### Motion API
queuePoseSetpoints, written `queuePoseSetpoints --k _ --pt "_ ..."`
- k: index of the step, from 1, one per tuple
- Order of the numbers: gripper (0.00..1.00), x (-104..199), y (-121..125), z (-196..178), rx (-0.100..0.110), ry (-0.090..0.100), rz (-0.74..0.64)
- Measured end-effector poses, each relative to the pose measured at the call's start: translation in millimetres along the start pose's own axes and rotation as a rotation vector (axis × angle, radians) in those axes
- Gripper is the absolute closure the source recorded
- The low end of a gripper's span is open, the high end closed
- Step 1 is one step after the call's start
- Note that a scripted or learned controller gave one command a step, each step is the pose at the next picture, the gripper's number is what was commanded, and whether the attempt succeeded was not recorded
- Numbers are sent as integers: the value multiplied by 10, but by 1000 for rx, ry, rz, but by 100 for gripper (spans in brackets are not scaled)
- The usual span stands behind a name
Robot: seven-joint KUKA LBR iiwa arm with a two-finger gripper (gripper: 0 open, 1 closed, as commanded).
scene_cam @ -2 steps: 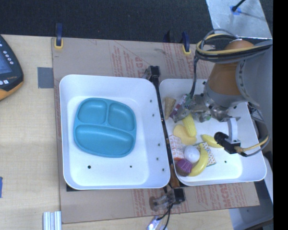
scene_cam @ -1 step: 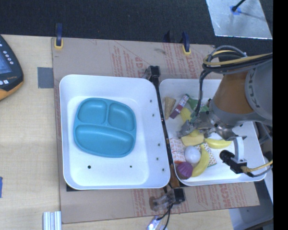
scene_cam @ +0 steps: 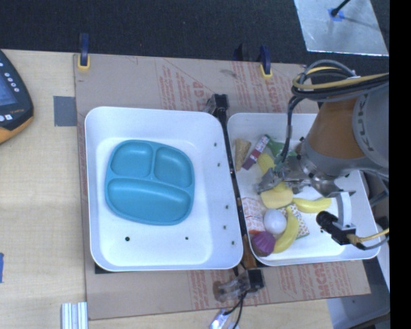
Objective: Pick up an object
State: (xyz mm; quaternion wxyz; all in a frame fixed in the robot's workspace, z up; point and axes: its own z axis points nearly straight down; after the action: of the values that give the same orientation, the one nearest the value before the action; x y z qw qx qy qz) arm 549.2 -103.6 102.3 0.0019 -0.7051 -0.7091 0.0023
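a yellow banana is seen curved in the right bin, beside a white egg. the gripper is lowered among the clutter; its grip cannot be told. a blue divided plate is held in the left bin, upon brown cardboard.

arm cut off at right edge, handheld controller cropped at left edge

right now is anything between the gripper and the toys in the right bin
Nothing visible. The gripper is already down in the right bin, right at the pile: a yellow lemon-like toy lies just below it, with the white ball and banana further toward the near edge.
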Motion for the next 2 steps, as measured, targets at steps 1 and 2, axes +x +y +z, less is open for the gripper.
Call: queuePoseSetpoints --k 1,2 --pt "100 582 -192 -943 -8 3 -3" --pt "100 982 -498 -1125 1 2 -3"
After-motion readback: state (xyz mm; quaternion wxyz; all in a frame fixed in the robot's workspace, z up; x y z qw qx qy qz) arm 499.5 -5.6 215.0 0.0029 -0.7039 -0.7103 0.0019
